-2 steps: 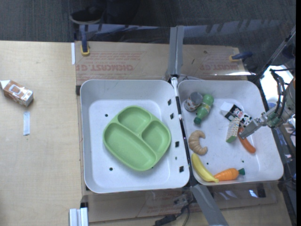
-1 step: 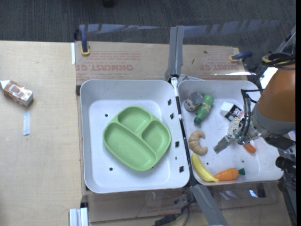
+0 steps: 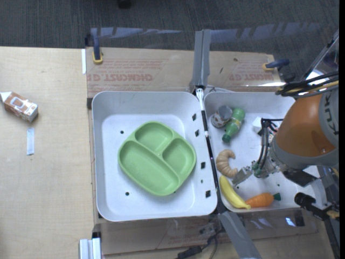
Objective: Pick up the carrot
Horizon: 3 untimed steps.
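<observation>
White right bin (image 3: 253, 104) — gripper (image 3: 242, 176) above carrot (image 3: 261, 200), nothing held.

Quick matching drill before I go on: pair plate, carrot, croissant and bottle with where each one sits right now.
Things:
1. plate
2. carrot
3. croissant
4. bottle

Places:
A. right bin, far end
B. right bin, near edge, beside the banana
C. left bin
D. right bin, middle, by the left wall

Pairs: 1-C, 2-B, 3-D, 4-A
</observation>
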Available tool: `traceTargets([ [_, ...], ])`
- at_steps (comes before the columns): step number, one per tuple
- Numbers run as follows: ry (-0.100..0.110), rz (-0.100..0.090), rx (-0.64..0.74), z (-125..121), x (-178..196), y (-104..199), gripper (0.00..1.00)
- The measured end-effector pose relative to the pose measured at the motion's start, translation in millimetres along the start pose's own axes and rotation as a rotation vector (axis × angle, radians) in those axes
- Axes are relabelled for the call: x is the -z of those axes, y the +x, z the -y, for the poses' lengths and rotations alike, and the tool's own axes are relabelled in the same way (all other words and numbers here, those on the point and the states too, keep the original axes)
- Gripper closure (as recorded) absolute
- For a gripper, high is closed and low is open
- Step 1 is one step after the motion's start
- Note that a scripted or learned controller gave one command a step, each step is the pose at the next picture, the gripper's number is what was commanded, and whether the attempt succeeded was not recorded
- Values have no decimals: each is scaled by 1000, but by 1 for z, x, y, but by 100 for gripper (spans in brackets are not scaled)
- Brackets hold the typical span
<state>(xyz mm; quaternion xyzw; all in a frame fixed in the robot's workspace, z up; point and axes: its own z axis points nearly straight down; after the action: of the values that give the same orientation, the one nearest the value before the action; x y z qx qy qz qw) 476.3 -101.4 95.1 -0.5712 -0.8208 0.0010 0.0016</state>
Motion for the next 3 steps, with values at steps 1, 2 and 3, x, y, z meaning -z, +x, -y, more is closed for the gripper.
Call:
traceTargets([
  [1,-3,3,258,-81,97,45,0],
  [2,-3,5,517,-70,62,-52,0],
  [3,-2,1,464,-3,-4,-2,0],
])
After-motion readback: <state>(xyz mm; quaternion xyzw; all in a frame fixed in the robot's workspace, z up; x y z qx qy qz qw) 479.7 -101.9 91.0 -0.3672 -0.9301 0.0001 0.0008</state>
